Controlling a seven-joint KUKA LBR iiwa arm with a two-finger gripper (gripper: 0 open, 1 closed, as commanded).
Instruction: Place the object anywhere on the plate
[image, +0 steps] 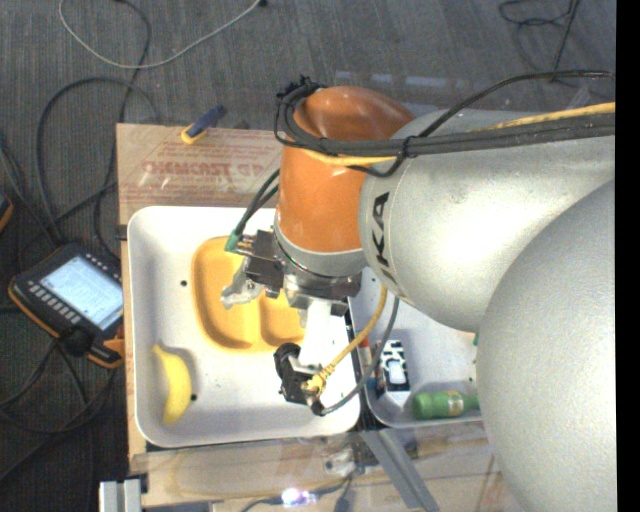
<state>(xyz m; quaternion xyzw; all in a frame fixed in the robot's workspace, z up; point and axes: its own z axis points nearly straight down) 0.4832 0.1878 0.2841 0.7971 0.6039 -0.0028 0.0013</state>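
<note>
Arm: a grey KUKA arm (480, 200) with an orange band (325, 170) above the wrist enters from the right and covers most of the right half of the camera view, hanging over the inner edge of the left bin
Gripper: the gripper (245, 285) sits below the orange band, above the plate; metal and black parts of it show at the plate's upper middle, but the fingers lie under the wrist housing and I cannot tell whether they are apart or together, nor whether anything lies between them
Plate: an orange-yellow plate (215, 300) lies in the left bin, toward its middle; its right part is hidden under the wrist
Object: a yellow banana (175, 383) lies on the floor of the left bin near the lower left corner, below the plate and apart from it, not touching the gripper
Left bin: a shallow white bin (150, 260) holding the plate and the banana
Right bin: its lower left corner (385, 415) shows beneath the arm, with a green object (440, 403) and a small black-and-white item (395, 365) inside
Surroundings: a handheld control pendant (75, 295) with a lit screen lies on the floor to the left of the bench; a board (190, 170) with faint red print lies behind the left bin
</note>
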